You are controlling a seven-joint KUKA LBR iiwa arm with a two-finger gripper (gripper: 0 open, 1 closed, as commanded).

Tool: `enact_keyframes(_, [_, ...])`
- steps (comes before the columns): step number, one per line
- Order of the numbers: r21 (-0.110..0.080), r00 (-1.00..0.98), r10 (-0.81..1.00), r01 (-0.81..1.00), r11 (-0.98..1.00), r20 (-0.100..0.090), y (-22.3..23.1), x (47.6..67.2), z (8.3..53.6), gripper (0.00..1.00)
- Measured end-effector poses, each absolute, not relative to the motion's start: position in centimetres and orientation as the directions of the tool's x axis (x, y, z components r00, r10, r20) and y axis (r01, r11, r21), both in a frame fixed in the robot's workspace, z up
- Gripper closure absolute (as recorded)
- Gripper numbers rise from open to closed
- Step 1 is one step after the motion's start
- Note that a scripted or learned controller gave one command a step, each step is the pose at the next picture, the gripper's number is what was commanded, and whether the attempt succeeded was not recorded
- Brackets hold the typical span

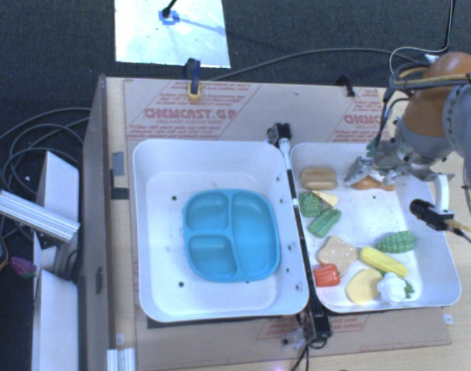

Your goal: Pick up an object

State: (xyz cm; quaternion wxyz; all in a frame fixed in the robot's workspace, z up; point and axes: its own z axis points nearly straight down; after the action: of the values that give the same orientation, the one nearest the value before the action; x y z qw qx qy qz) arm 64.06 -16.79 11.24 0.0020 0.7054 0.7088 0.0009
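Note:
My gripper [366,170] hangs low over the far end of the right bin [444,280], just right of a tan bread roll [319,178]. An orange piece [366,183] lies directly under it, partly covered by the gripper. Whether the gripper touches that piece is not clear. Further toward the front lie a yellow cheese wedge [326,199], a green pickle [325,222], a slice of toast [337,251], a red pepper [326,275], a corn cob [383,260] and a bumpy green vegetable [396,243].
The left bin [154,207] holds a blue divided plate [231,234]. A yellow round slice [363,287] and a white cauliflower piece [391,287] sit at the right bin's front. A black fitting on a cable [428,214] juts over the right bin's right side.

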Motion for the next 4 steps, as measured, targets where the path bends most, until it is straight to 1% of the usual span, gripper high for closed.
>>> enact_keyframes(1, [0.003, -0.005, 1.000, 1.000, 0.005, -0.001, -17.3, 65.1, 12.6, 0.00])
enact_keyframes(2, [0.001, -0.005, 1.000, 1.000, 0.005, -0.001, -17.3, 65.3, 8.5, 0.00])
enact_keyframes(3, [0.003, -0.002, 1.000, 1.000, 0.002, -0.002, -20.8, 60.6, 11.3, 0.00])
enact_keyframes(4, [0.000, -0.001, 1.000, 1.000, 0.001, 0.000, -20.7, 55.6, 8.4, 0.00])
